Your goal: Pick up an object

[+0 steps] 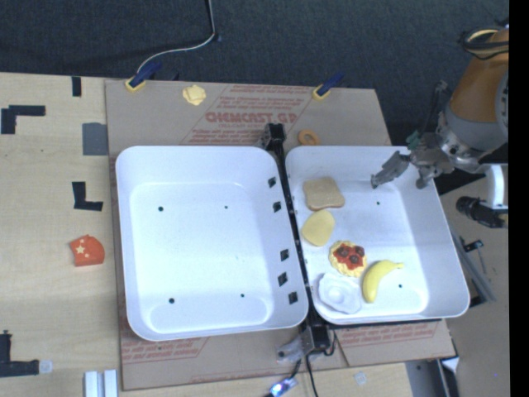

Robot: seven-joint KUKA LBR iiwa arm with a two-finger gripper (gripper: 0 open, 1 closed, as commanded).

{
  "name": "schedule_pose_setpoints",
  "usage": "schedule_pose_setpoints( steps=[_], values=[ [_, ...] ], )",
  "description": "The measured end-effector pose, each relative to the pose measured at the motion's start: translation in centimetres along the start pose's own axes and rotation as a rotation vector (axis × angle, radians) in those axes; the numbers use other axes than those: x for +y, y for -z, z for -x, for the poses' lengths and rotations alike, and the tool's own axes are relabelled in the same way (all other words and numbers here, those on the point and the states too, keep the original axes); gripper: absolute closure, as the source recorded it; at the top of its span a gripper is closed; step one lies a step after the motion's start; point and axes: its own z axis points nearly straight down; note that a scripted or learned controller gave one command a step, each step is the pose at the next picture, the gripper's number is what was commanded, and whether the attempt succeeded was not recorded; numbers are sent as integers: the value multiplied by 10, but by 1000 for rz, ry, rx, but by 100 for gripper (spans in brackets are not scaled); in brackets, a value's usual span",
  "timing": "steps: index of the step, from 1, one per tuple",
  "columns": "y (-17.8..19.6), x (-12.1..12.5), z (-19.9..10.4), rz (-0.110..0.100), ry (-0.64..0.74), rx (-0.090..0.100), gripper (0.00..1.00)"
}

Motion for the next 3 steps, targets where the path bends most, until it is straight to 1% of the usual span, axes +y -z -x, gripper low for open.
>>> schedule_pose_setpoints(
  steps=[1,2,3],
  values=[
    [-106,-42,-61,-3,2,1,0],
    [-102,13,-47,4,1,-1,0],
    [4,28,-148,13,10,3,0]
  ],
)
